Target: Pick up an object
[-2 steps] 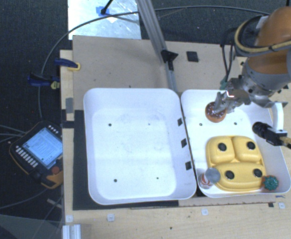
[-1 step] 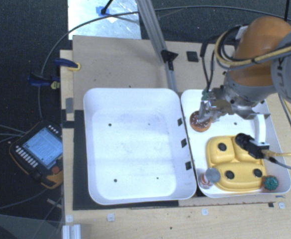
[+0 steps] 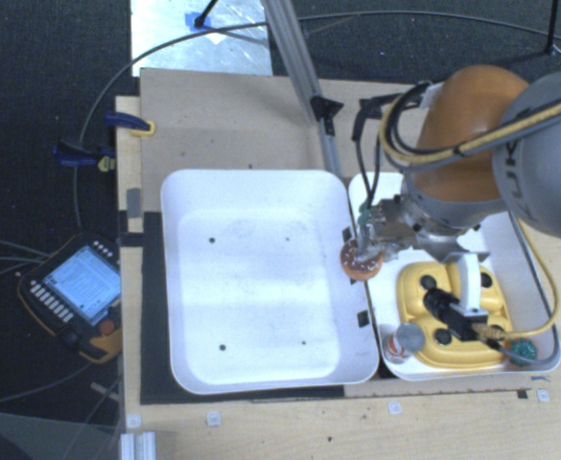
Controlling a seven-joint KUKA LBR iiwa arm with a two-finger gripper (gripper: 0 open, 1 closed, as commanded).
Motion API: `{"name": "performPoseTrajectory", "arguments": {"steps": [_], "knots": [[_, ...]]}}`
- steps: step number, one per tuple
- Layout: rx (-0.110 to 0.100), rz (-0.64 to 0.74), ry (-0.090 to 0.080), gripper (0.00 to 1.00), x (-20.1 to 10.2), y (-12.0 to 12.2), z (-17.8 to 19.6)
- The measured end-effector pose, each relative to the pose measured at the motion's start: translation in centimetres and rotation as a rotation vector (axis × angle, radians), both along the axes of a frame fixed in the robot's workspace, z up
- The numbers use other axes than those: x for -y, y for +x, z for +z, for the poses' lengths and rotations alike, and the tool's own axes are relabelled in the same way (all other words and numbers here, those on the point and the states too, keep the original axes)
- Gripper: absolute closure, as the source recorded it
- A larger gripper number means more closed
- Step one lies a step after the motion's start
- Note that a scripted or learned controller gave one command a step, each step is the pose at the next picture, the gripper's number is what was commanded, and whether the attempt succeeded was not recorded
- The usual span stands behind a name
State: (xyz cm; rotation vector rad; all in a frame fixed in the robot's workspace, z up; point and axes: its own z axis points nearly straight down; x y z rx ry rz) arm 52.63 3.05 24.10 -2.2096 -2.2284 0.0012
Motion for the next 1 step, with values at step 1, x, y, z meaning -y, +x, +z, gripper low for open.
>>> {"name": "performPoseTrajectory", "arguments": {"steps": [1], "knots": [[0.002,0.002,0.001,1.00,-5.14,-2.15,0.09]]}}
